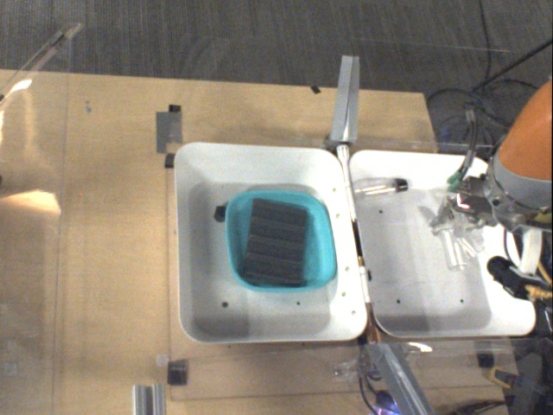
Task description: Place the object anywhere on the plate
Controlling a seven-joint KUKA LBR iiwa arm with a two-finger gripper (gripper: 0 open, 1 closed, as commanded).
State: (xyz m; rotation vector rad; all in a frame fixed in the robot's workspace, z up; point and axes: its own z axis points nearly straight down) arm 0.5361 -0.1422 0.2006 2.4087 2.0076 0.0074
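Wooden bench, 2 bins: we see the dark block (276,245) already lying on the plate (325,258) in the left bin (199,232), well left of our gripper (458,227); grip state unclear.

The counter (95,258) is a pale wooden surface filling most of the frame below a dark carpeted floor (216,15) along the top. Two shallow white bins sit on it side by side: the left bin (194,258) at the centre, the right bin (406,309) touching it toward the right. A small dark bracket (170,128) lies just beyond the left bin's upper left corner.
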